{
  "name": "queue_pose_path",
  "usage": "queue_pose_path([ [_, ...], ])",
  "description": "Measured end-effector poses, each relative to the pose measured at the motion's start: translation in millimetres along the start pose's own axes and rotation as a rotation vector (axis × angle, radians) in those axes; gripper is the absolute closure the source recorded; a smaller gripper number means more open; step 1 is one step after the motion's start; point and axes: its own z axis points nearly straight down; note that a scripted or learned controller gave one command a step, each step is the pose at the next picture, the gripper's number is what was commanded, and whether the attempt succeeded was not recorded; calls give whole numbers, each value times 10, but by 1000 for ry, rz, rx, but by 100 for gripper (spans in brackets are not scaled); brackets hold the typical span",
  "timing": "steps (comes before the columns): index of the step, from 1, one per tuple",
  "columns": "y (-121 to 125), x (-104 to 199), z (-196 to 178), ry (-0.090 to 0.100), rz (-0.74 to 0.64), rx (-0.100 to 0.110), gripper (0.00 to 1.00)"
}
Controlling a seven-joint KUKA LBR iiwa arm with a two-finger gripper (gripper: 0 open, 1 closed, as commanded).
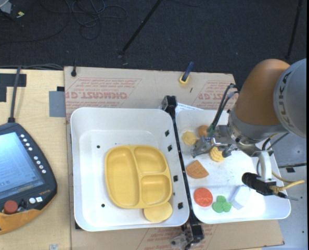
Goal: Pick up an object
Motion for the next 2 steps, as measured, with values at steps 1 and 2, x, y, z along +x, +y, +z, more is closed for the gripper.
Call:
queue_pose_path([
  [1, 98, -292, 1075, 1, 11, 5, 0],
  [2, 82, -320, 948, -3, 14, 7, 100],
])
